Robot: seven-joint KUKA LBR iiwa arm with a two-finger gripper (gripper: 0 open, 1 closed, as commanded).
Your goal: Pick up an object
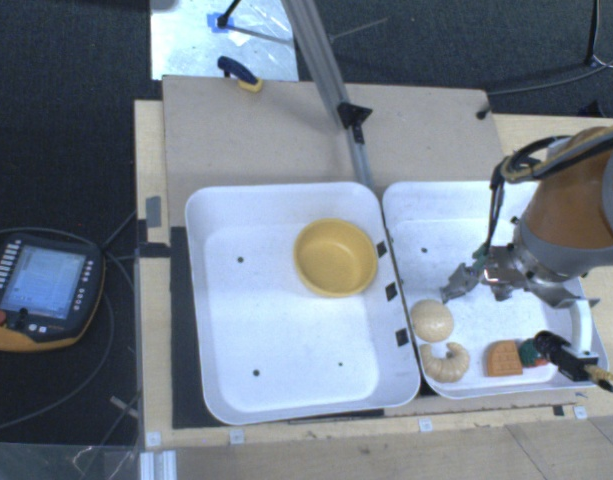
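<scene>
Grey jaws [473, 279] hang over the right bin [426, 203], in its middle, with dark fingers [456, 288] splayed toward the left; whether they are wide or narrow cannot be told, and nothing is seen between them. Arm [571, 208] enters from the right, orange band above the wrist, bent low over the bin, cable looped along its upper side.

Just below-left of the jaws lies a pale round ball [431, 320]. Touching or just beside it, nearer the front wall, a cream curved piece [447, 363], long axis running left-right, ends curling upward. To its right, an orange square block [503, 359], edges roughly square to the bin, then a small green-and-red item [534, 353] beside it.

Left bin [216, 268] holds a yellow bowl [335, 257], upright, near its right wall. Both bins sit side by side on the tan surface [246, 133].
</scene>
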